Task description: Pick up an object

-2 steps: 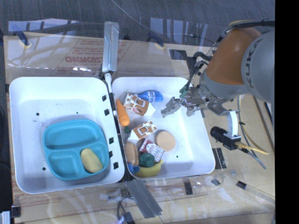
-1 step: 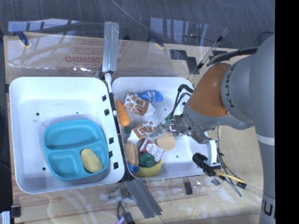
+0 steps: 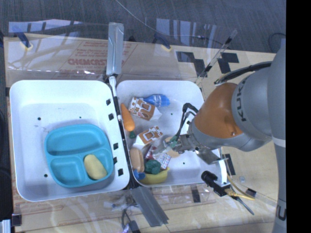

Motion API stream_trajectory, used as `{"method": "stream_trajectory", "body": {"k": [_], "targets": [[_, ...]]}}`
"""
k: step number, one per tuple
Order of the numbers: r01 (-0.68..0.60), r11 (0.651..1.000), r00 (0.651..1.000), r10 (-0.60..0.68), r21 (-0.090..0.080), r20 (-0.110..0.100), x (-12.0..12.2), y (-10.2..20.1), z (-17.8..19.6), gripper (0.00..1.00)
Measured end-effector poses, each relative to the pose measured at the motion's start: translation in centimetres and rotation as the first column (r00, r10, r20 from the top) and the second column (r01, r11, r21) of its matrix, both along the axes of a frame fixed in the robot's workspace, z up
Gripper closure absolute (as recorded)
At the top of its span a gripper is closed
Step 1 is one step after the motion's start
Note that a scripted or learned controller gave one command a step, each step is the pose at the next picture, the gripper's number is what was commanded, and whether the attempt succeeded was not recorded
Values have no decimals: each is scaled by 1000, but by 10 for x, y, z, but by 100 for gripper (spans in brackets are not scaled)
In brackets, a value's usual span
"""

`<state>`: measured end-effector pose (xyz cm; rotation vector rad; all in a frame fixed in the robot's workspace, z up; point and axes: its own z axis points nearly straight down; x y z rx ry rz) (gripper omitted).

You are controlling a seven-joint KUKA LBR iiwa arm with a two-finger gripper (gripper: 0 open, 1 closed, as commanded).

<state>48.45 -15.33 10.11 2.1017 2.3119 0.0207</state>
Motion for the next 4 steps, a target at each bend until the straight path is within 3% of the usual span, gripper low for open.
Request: {"method": "stream_trajectory", "body": {"k": [1, 2, 3, 4], "targets": [[-172, 985, 985, 172, -2, -3, 14, -29, 0, 0], [242, 970, 970, -242, 1, -3, 75, -10, 0, 0], [-163, 987, 987, 163, 1, -18, 174, 30, 38, 0], [-276, 961, 961, 276, -3, -12, 166, 13, 6, 0]]}}
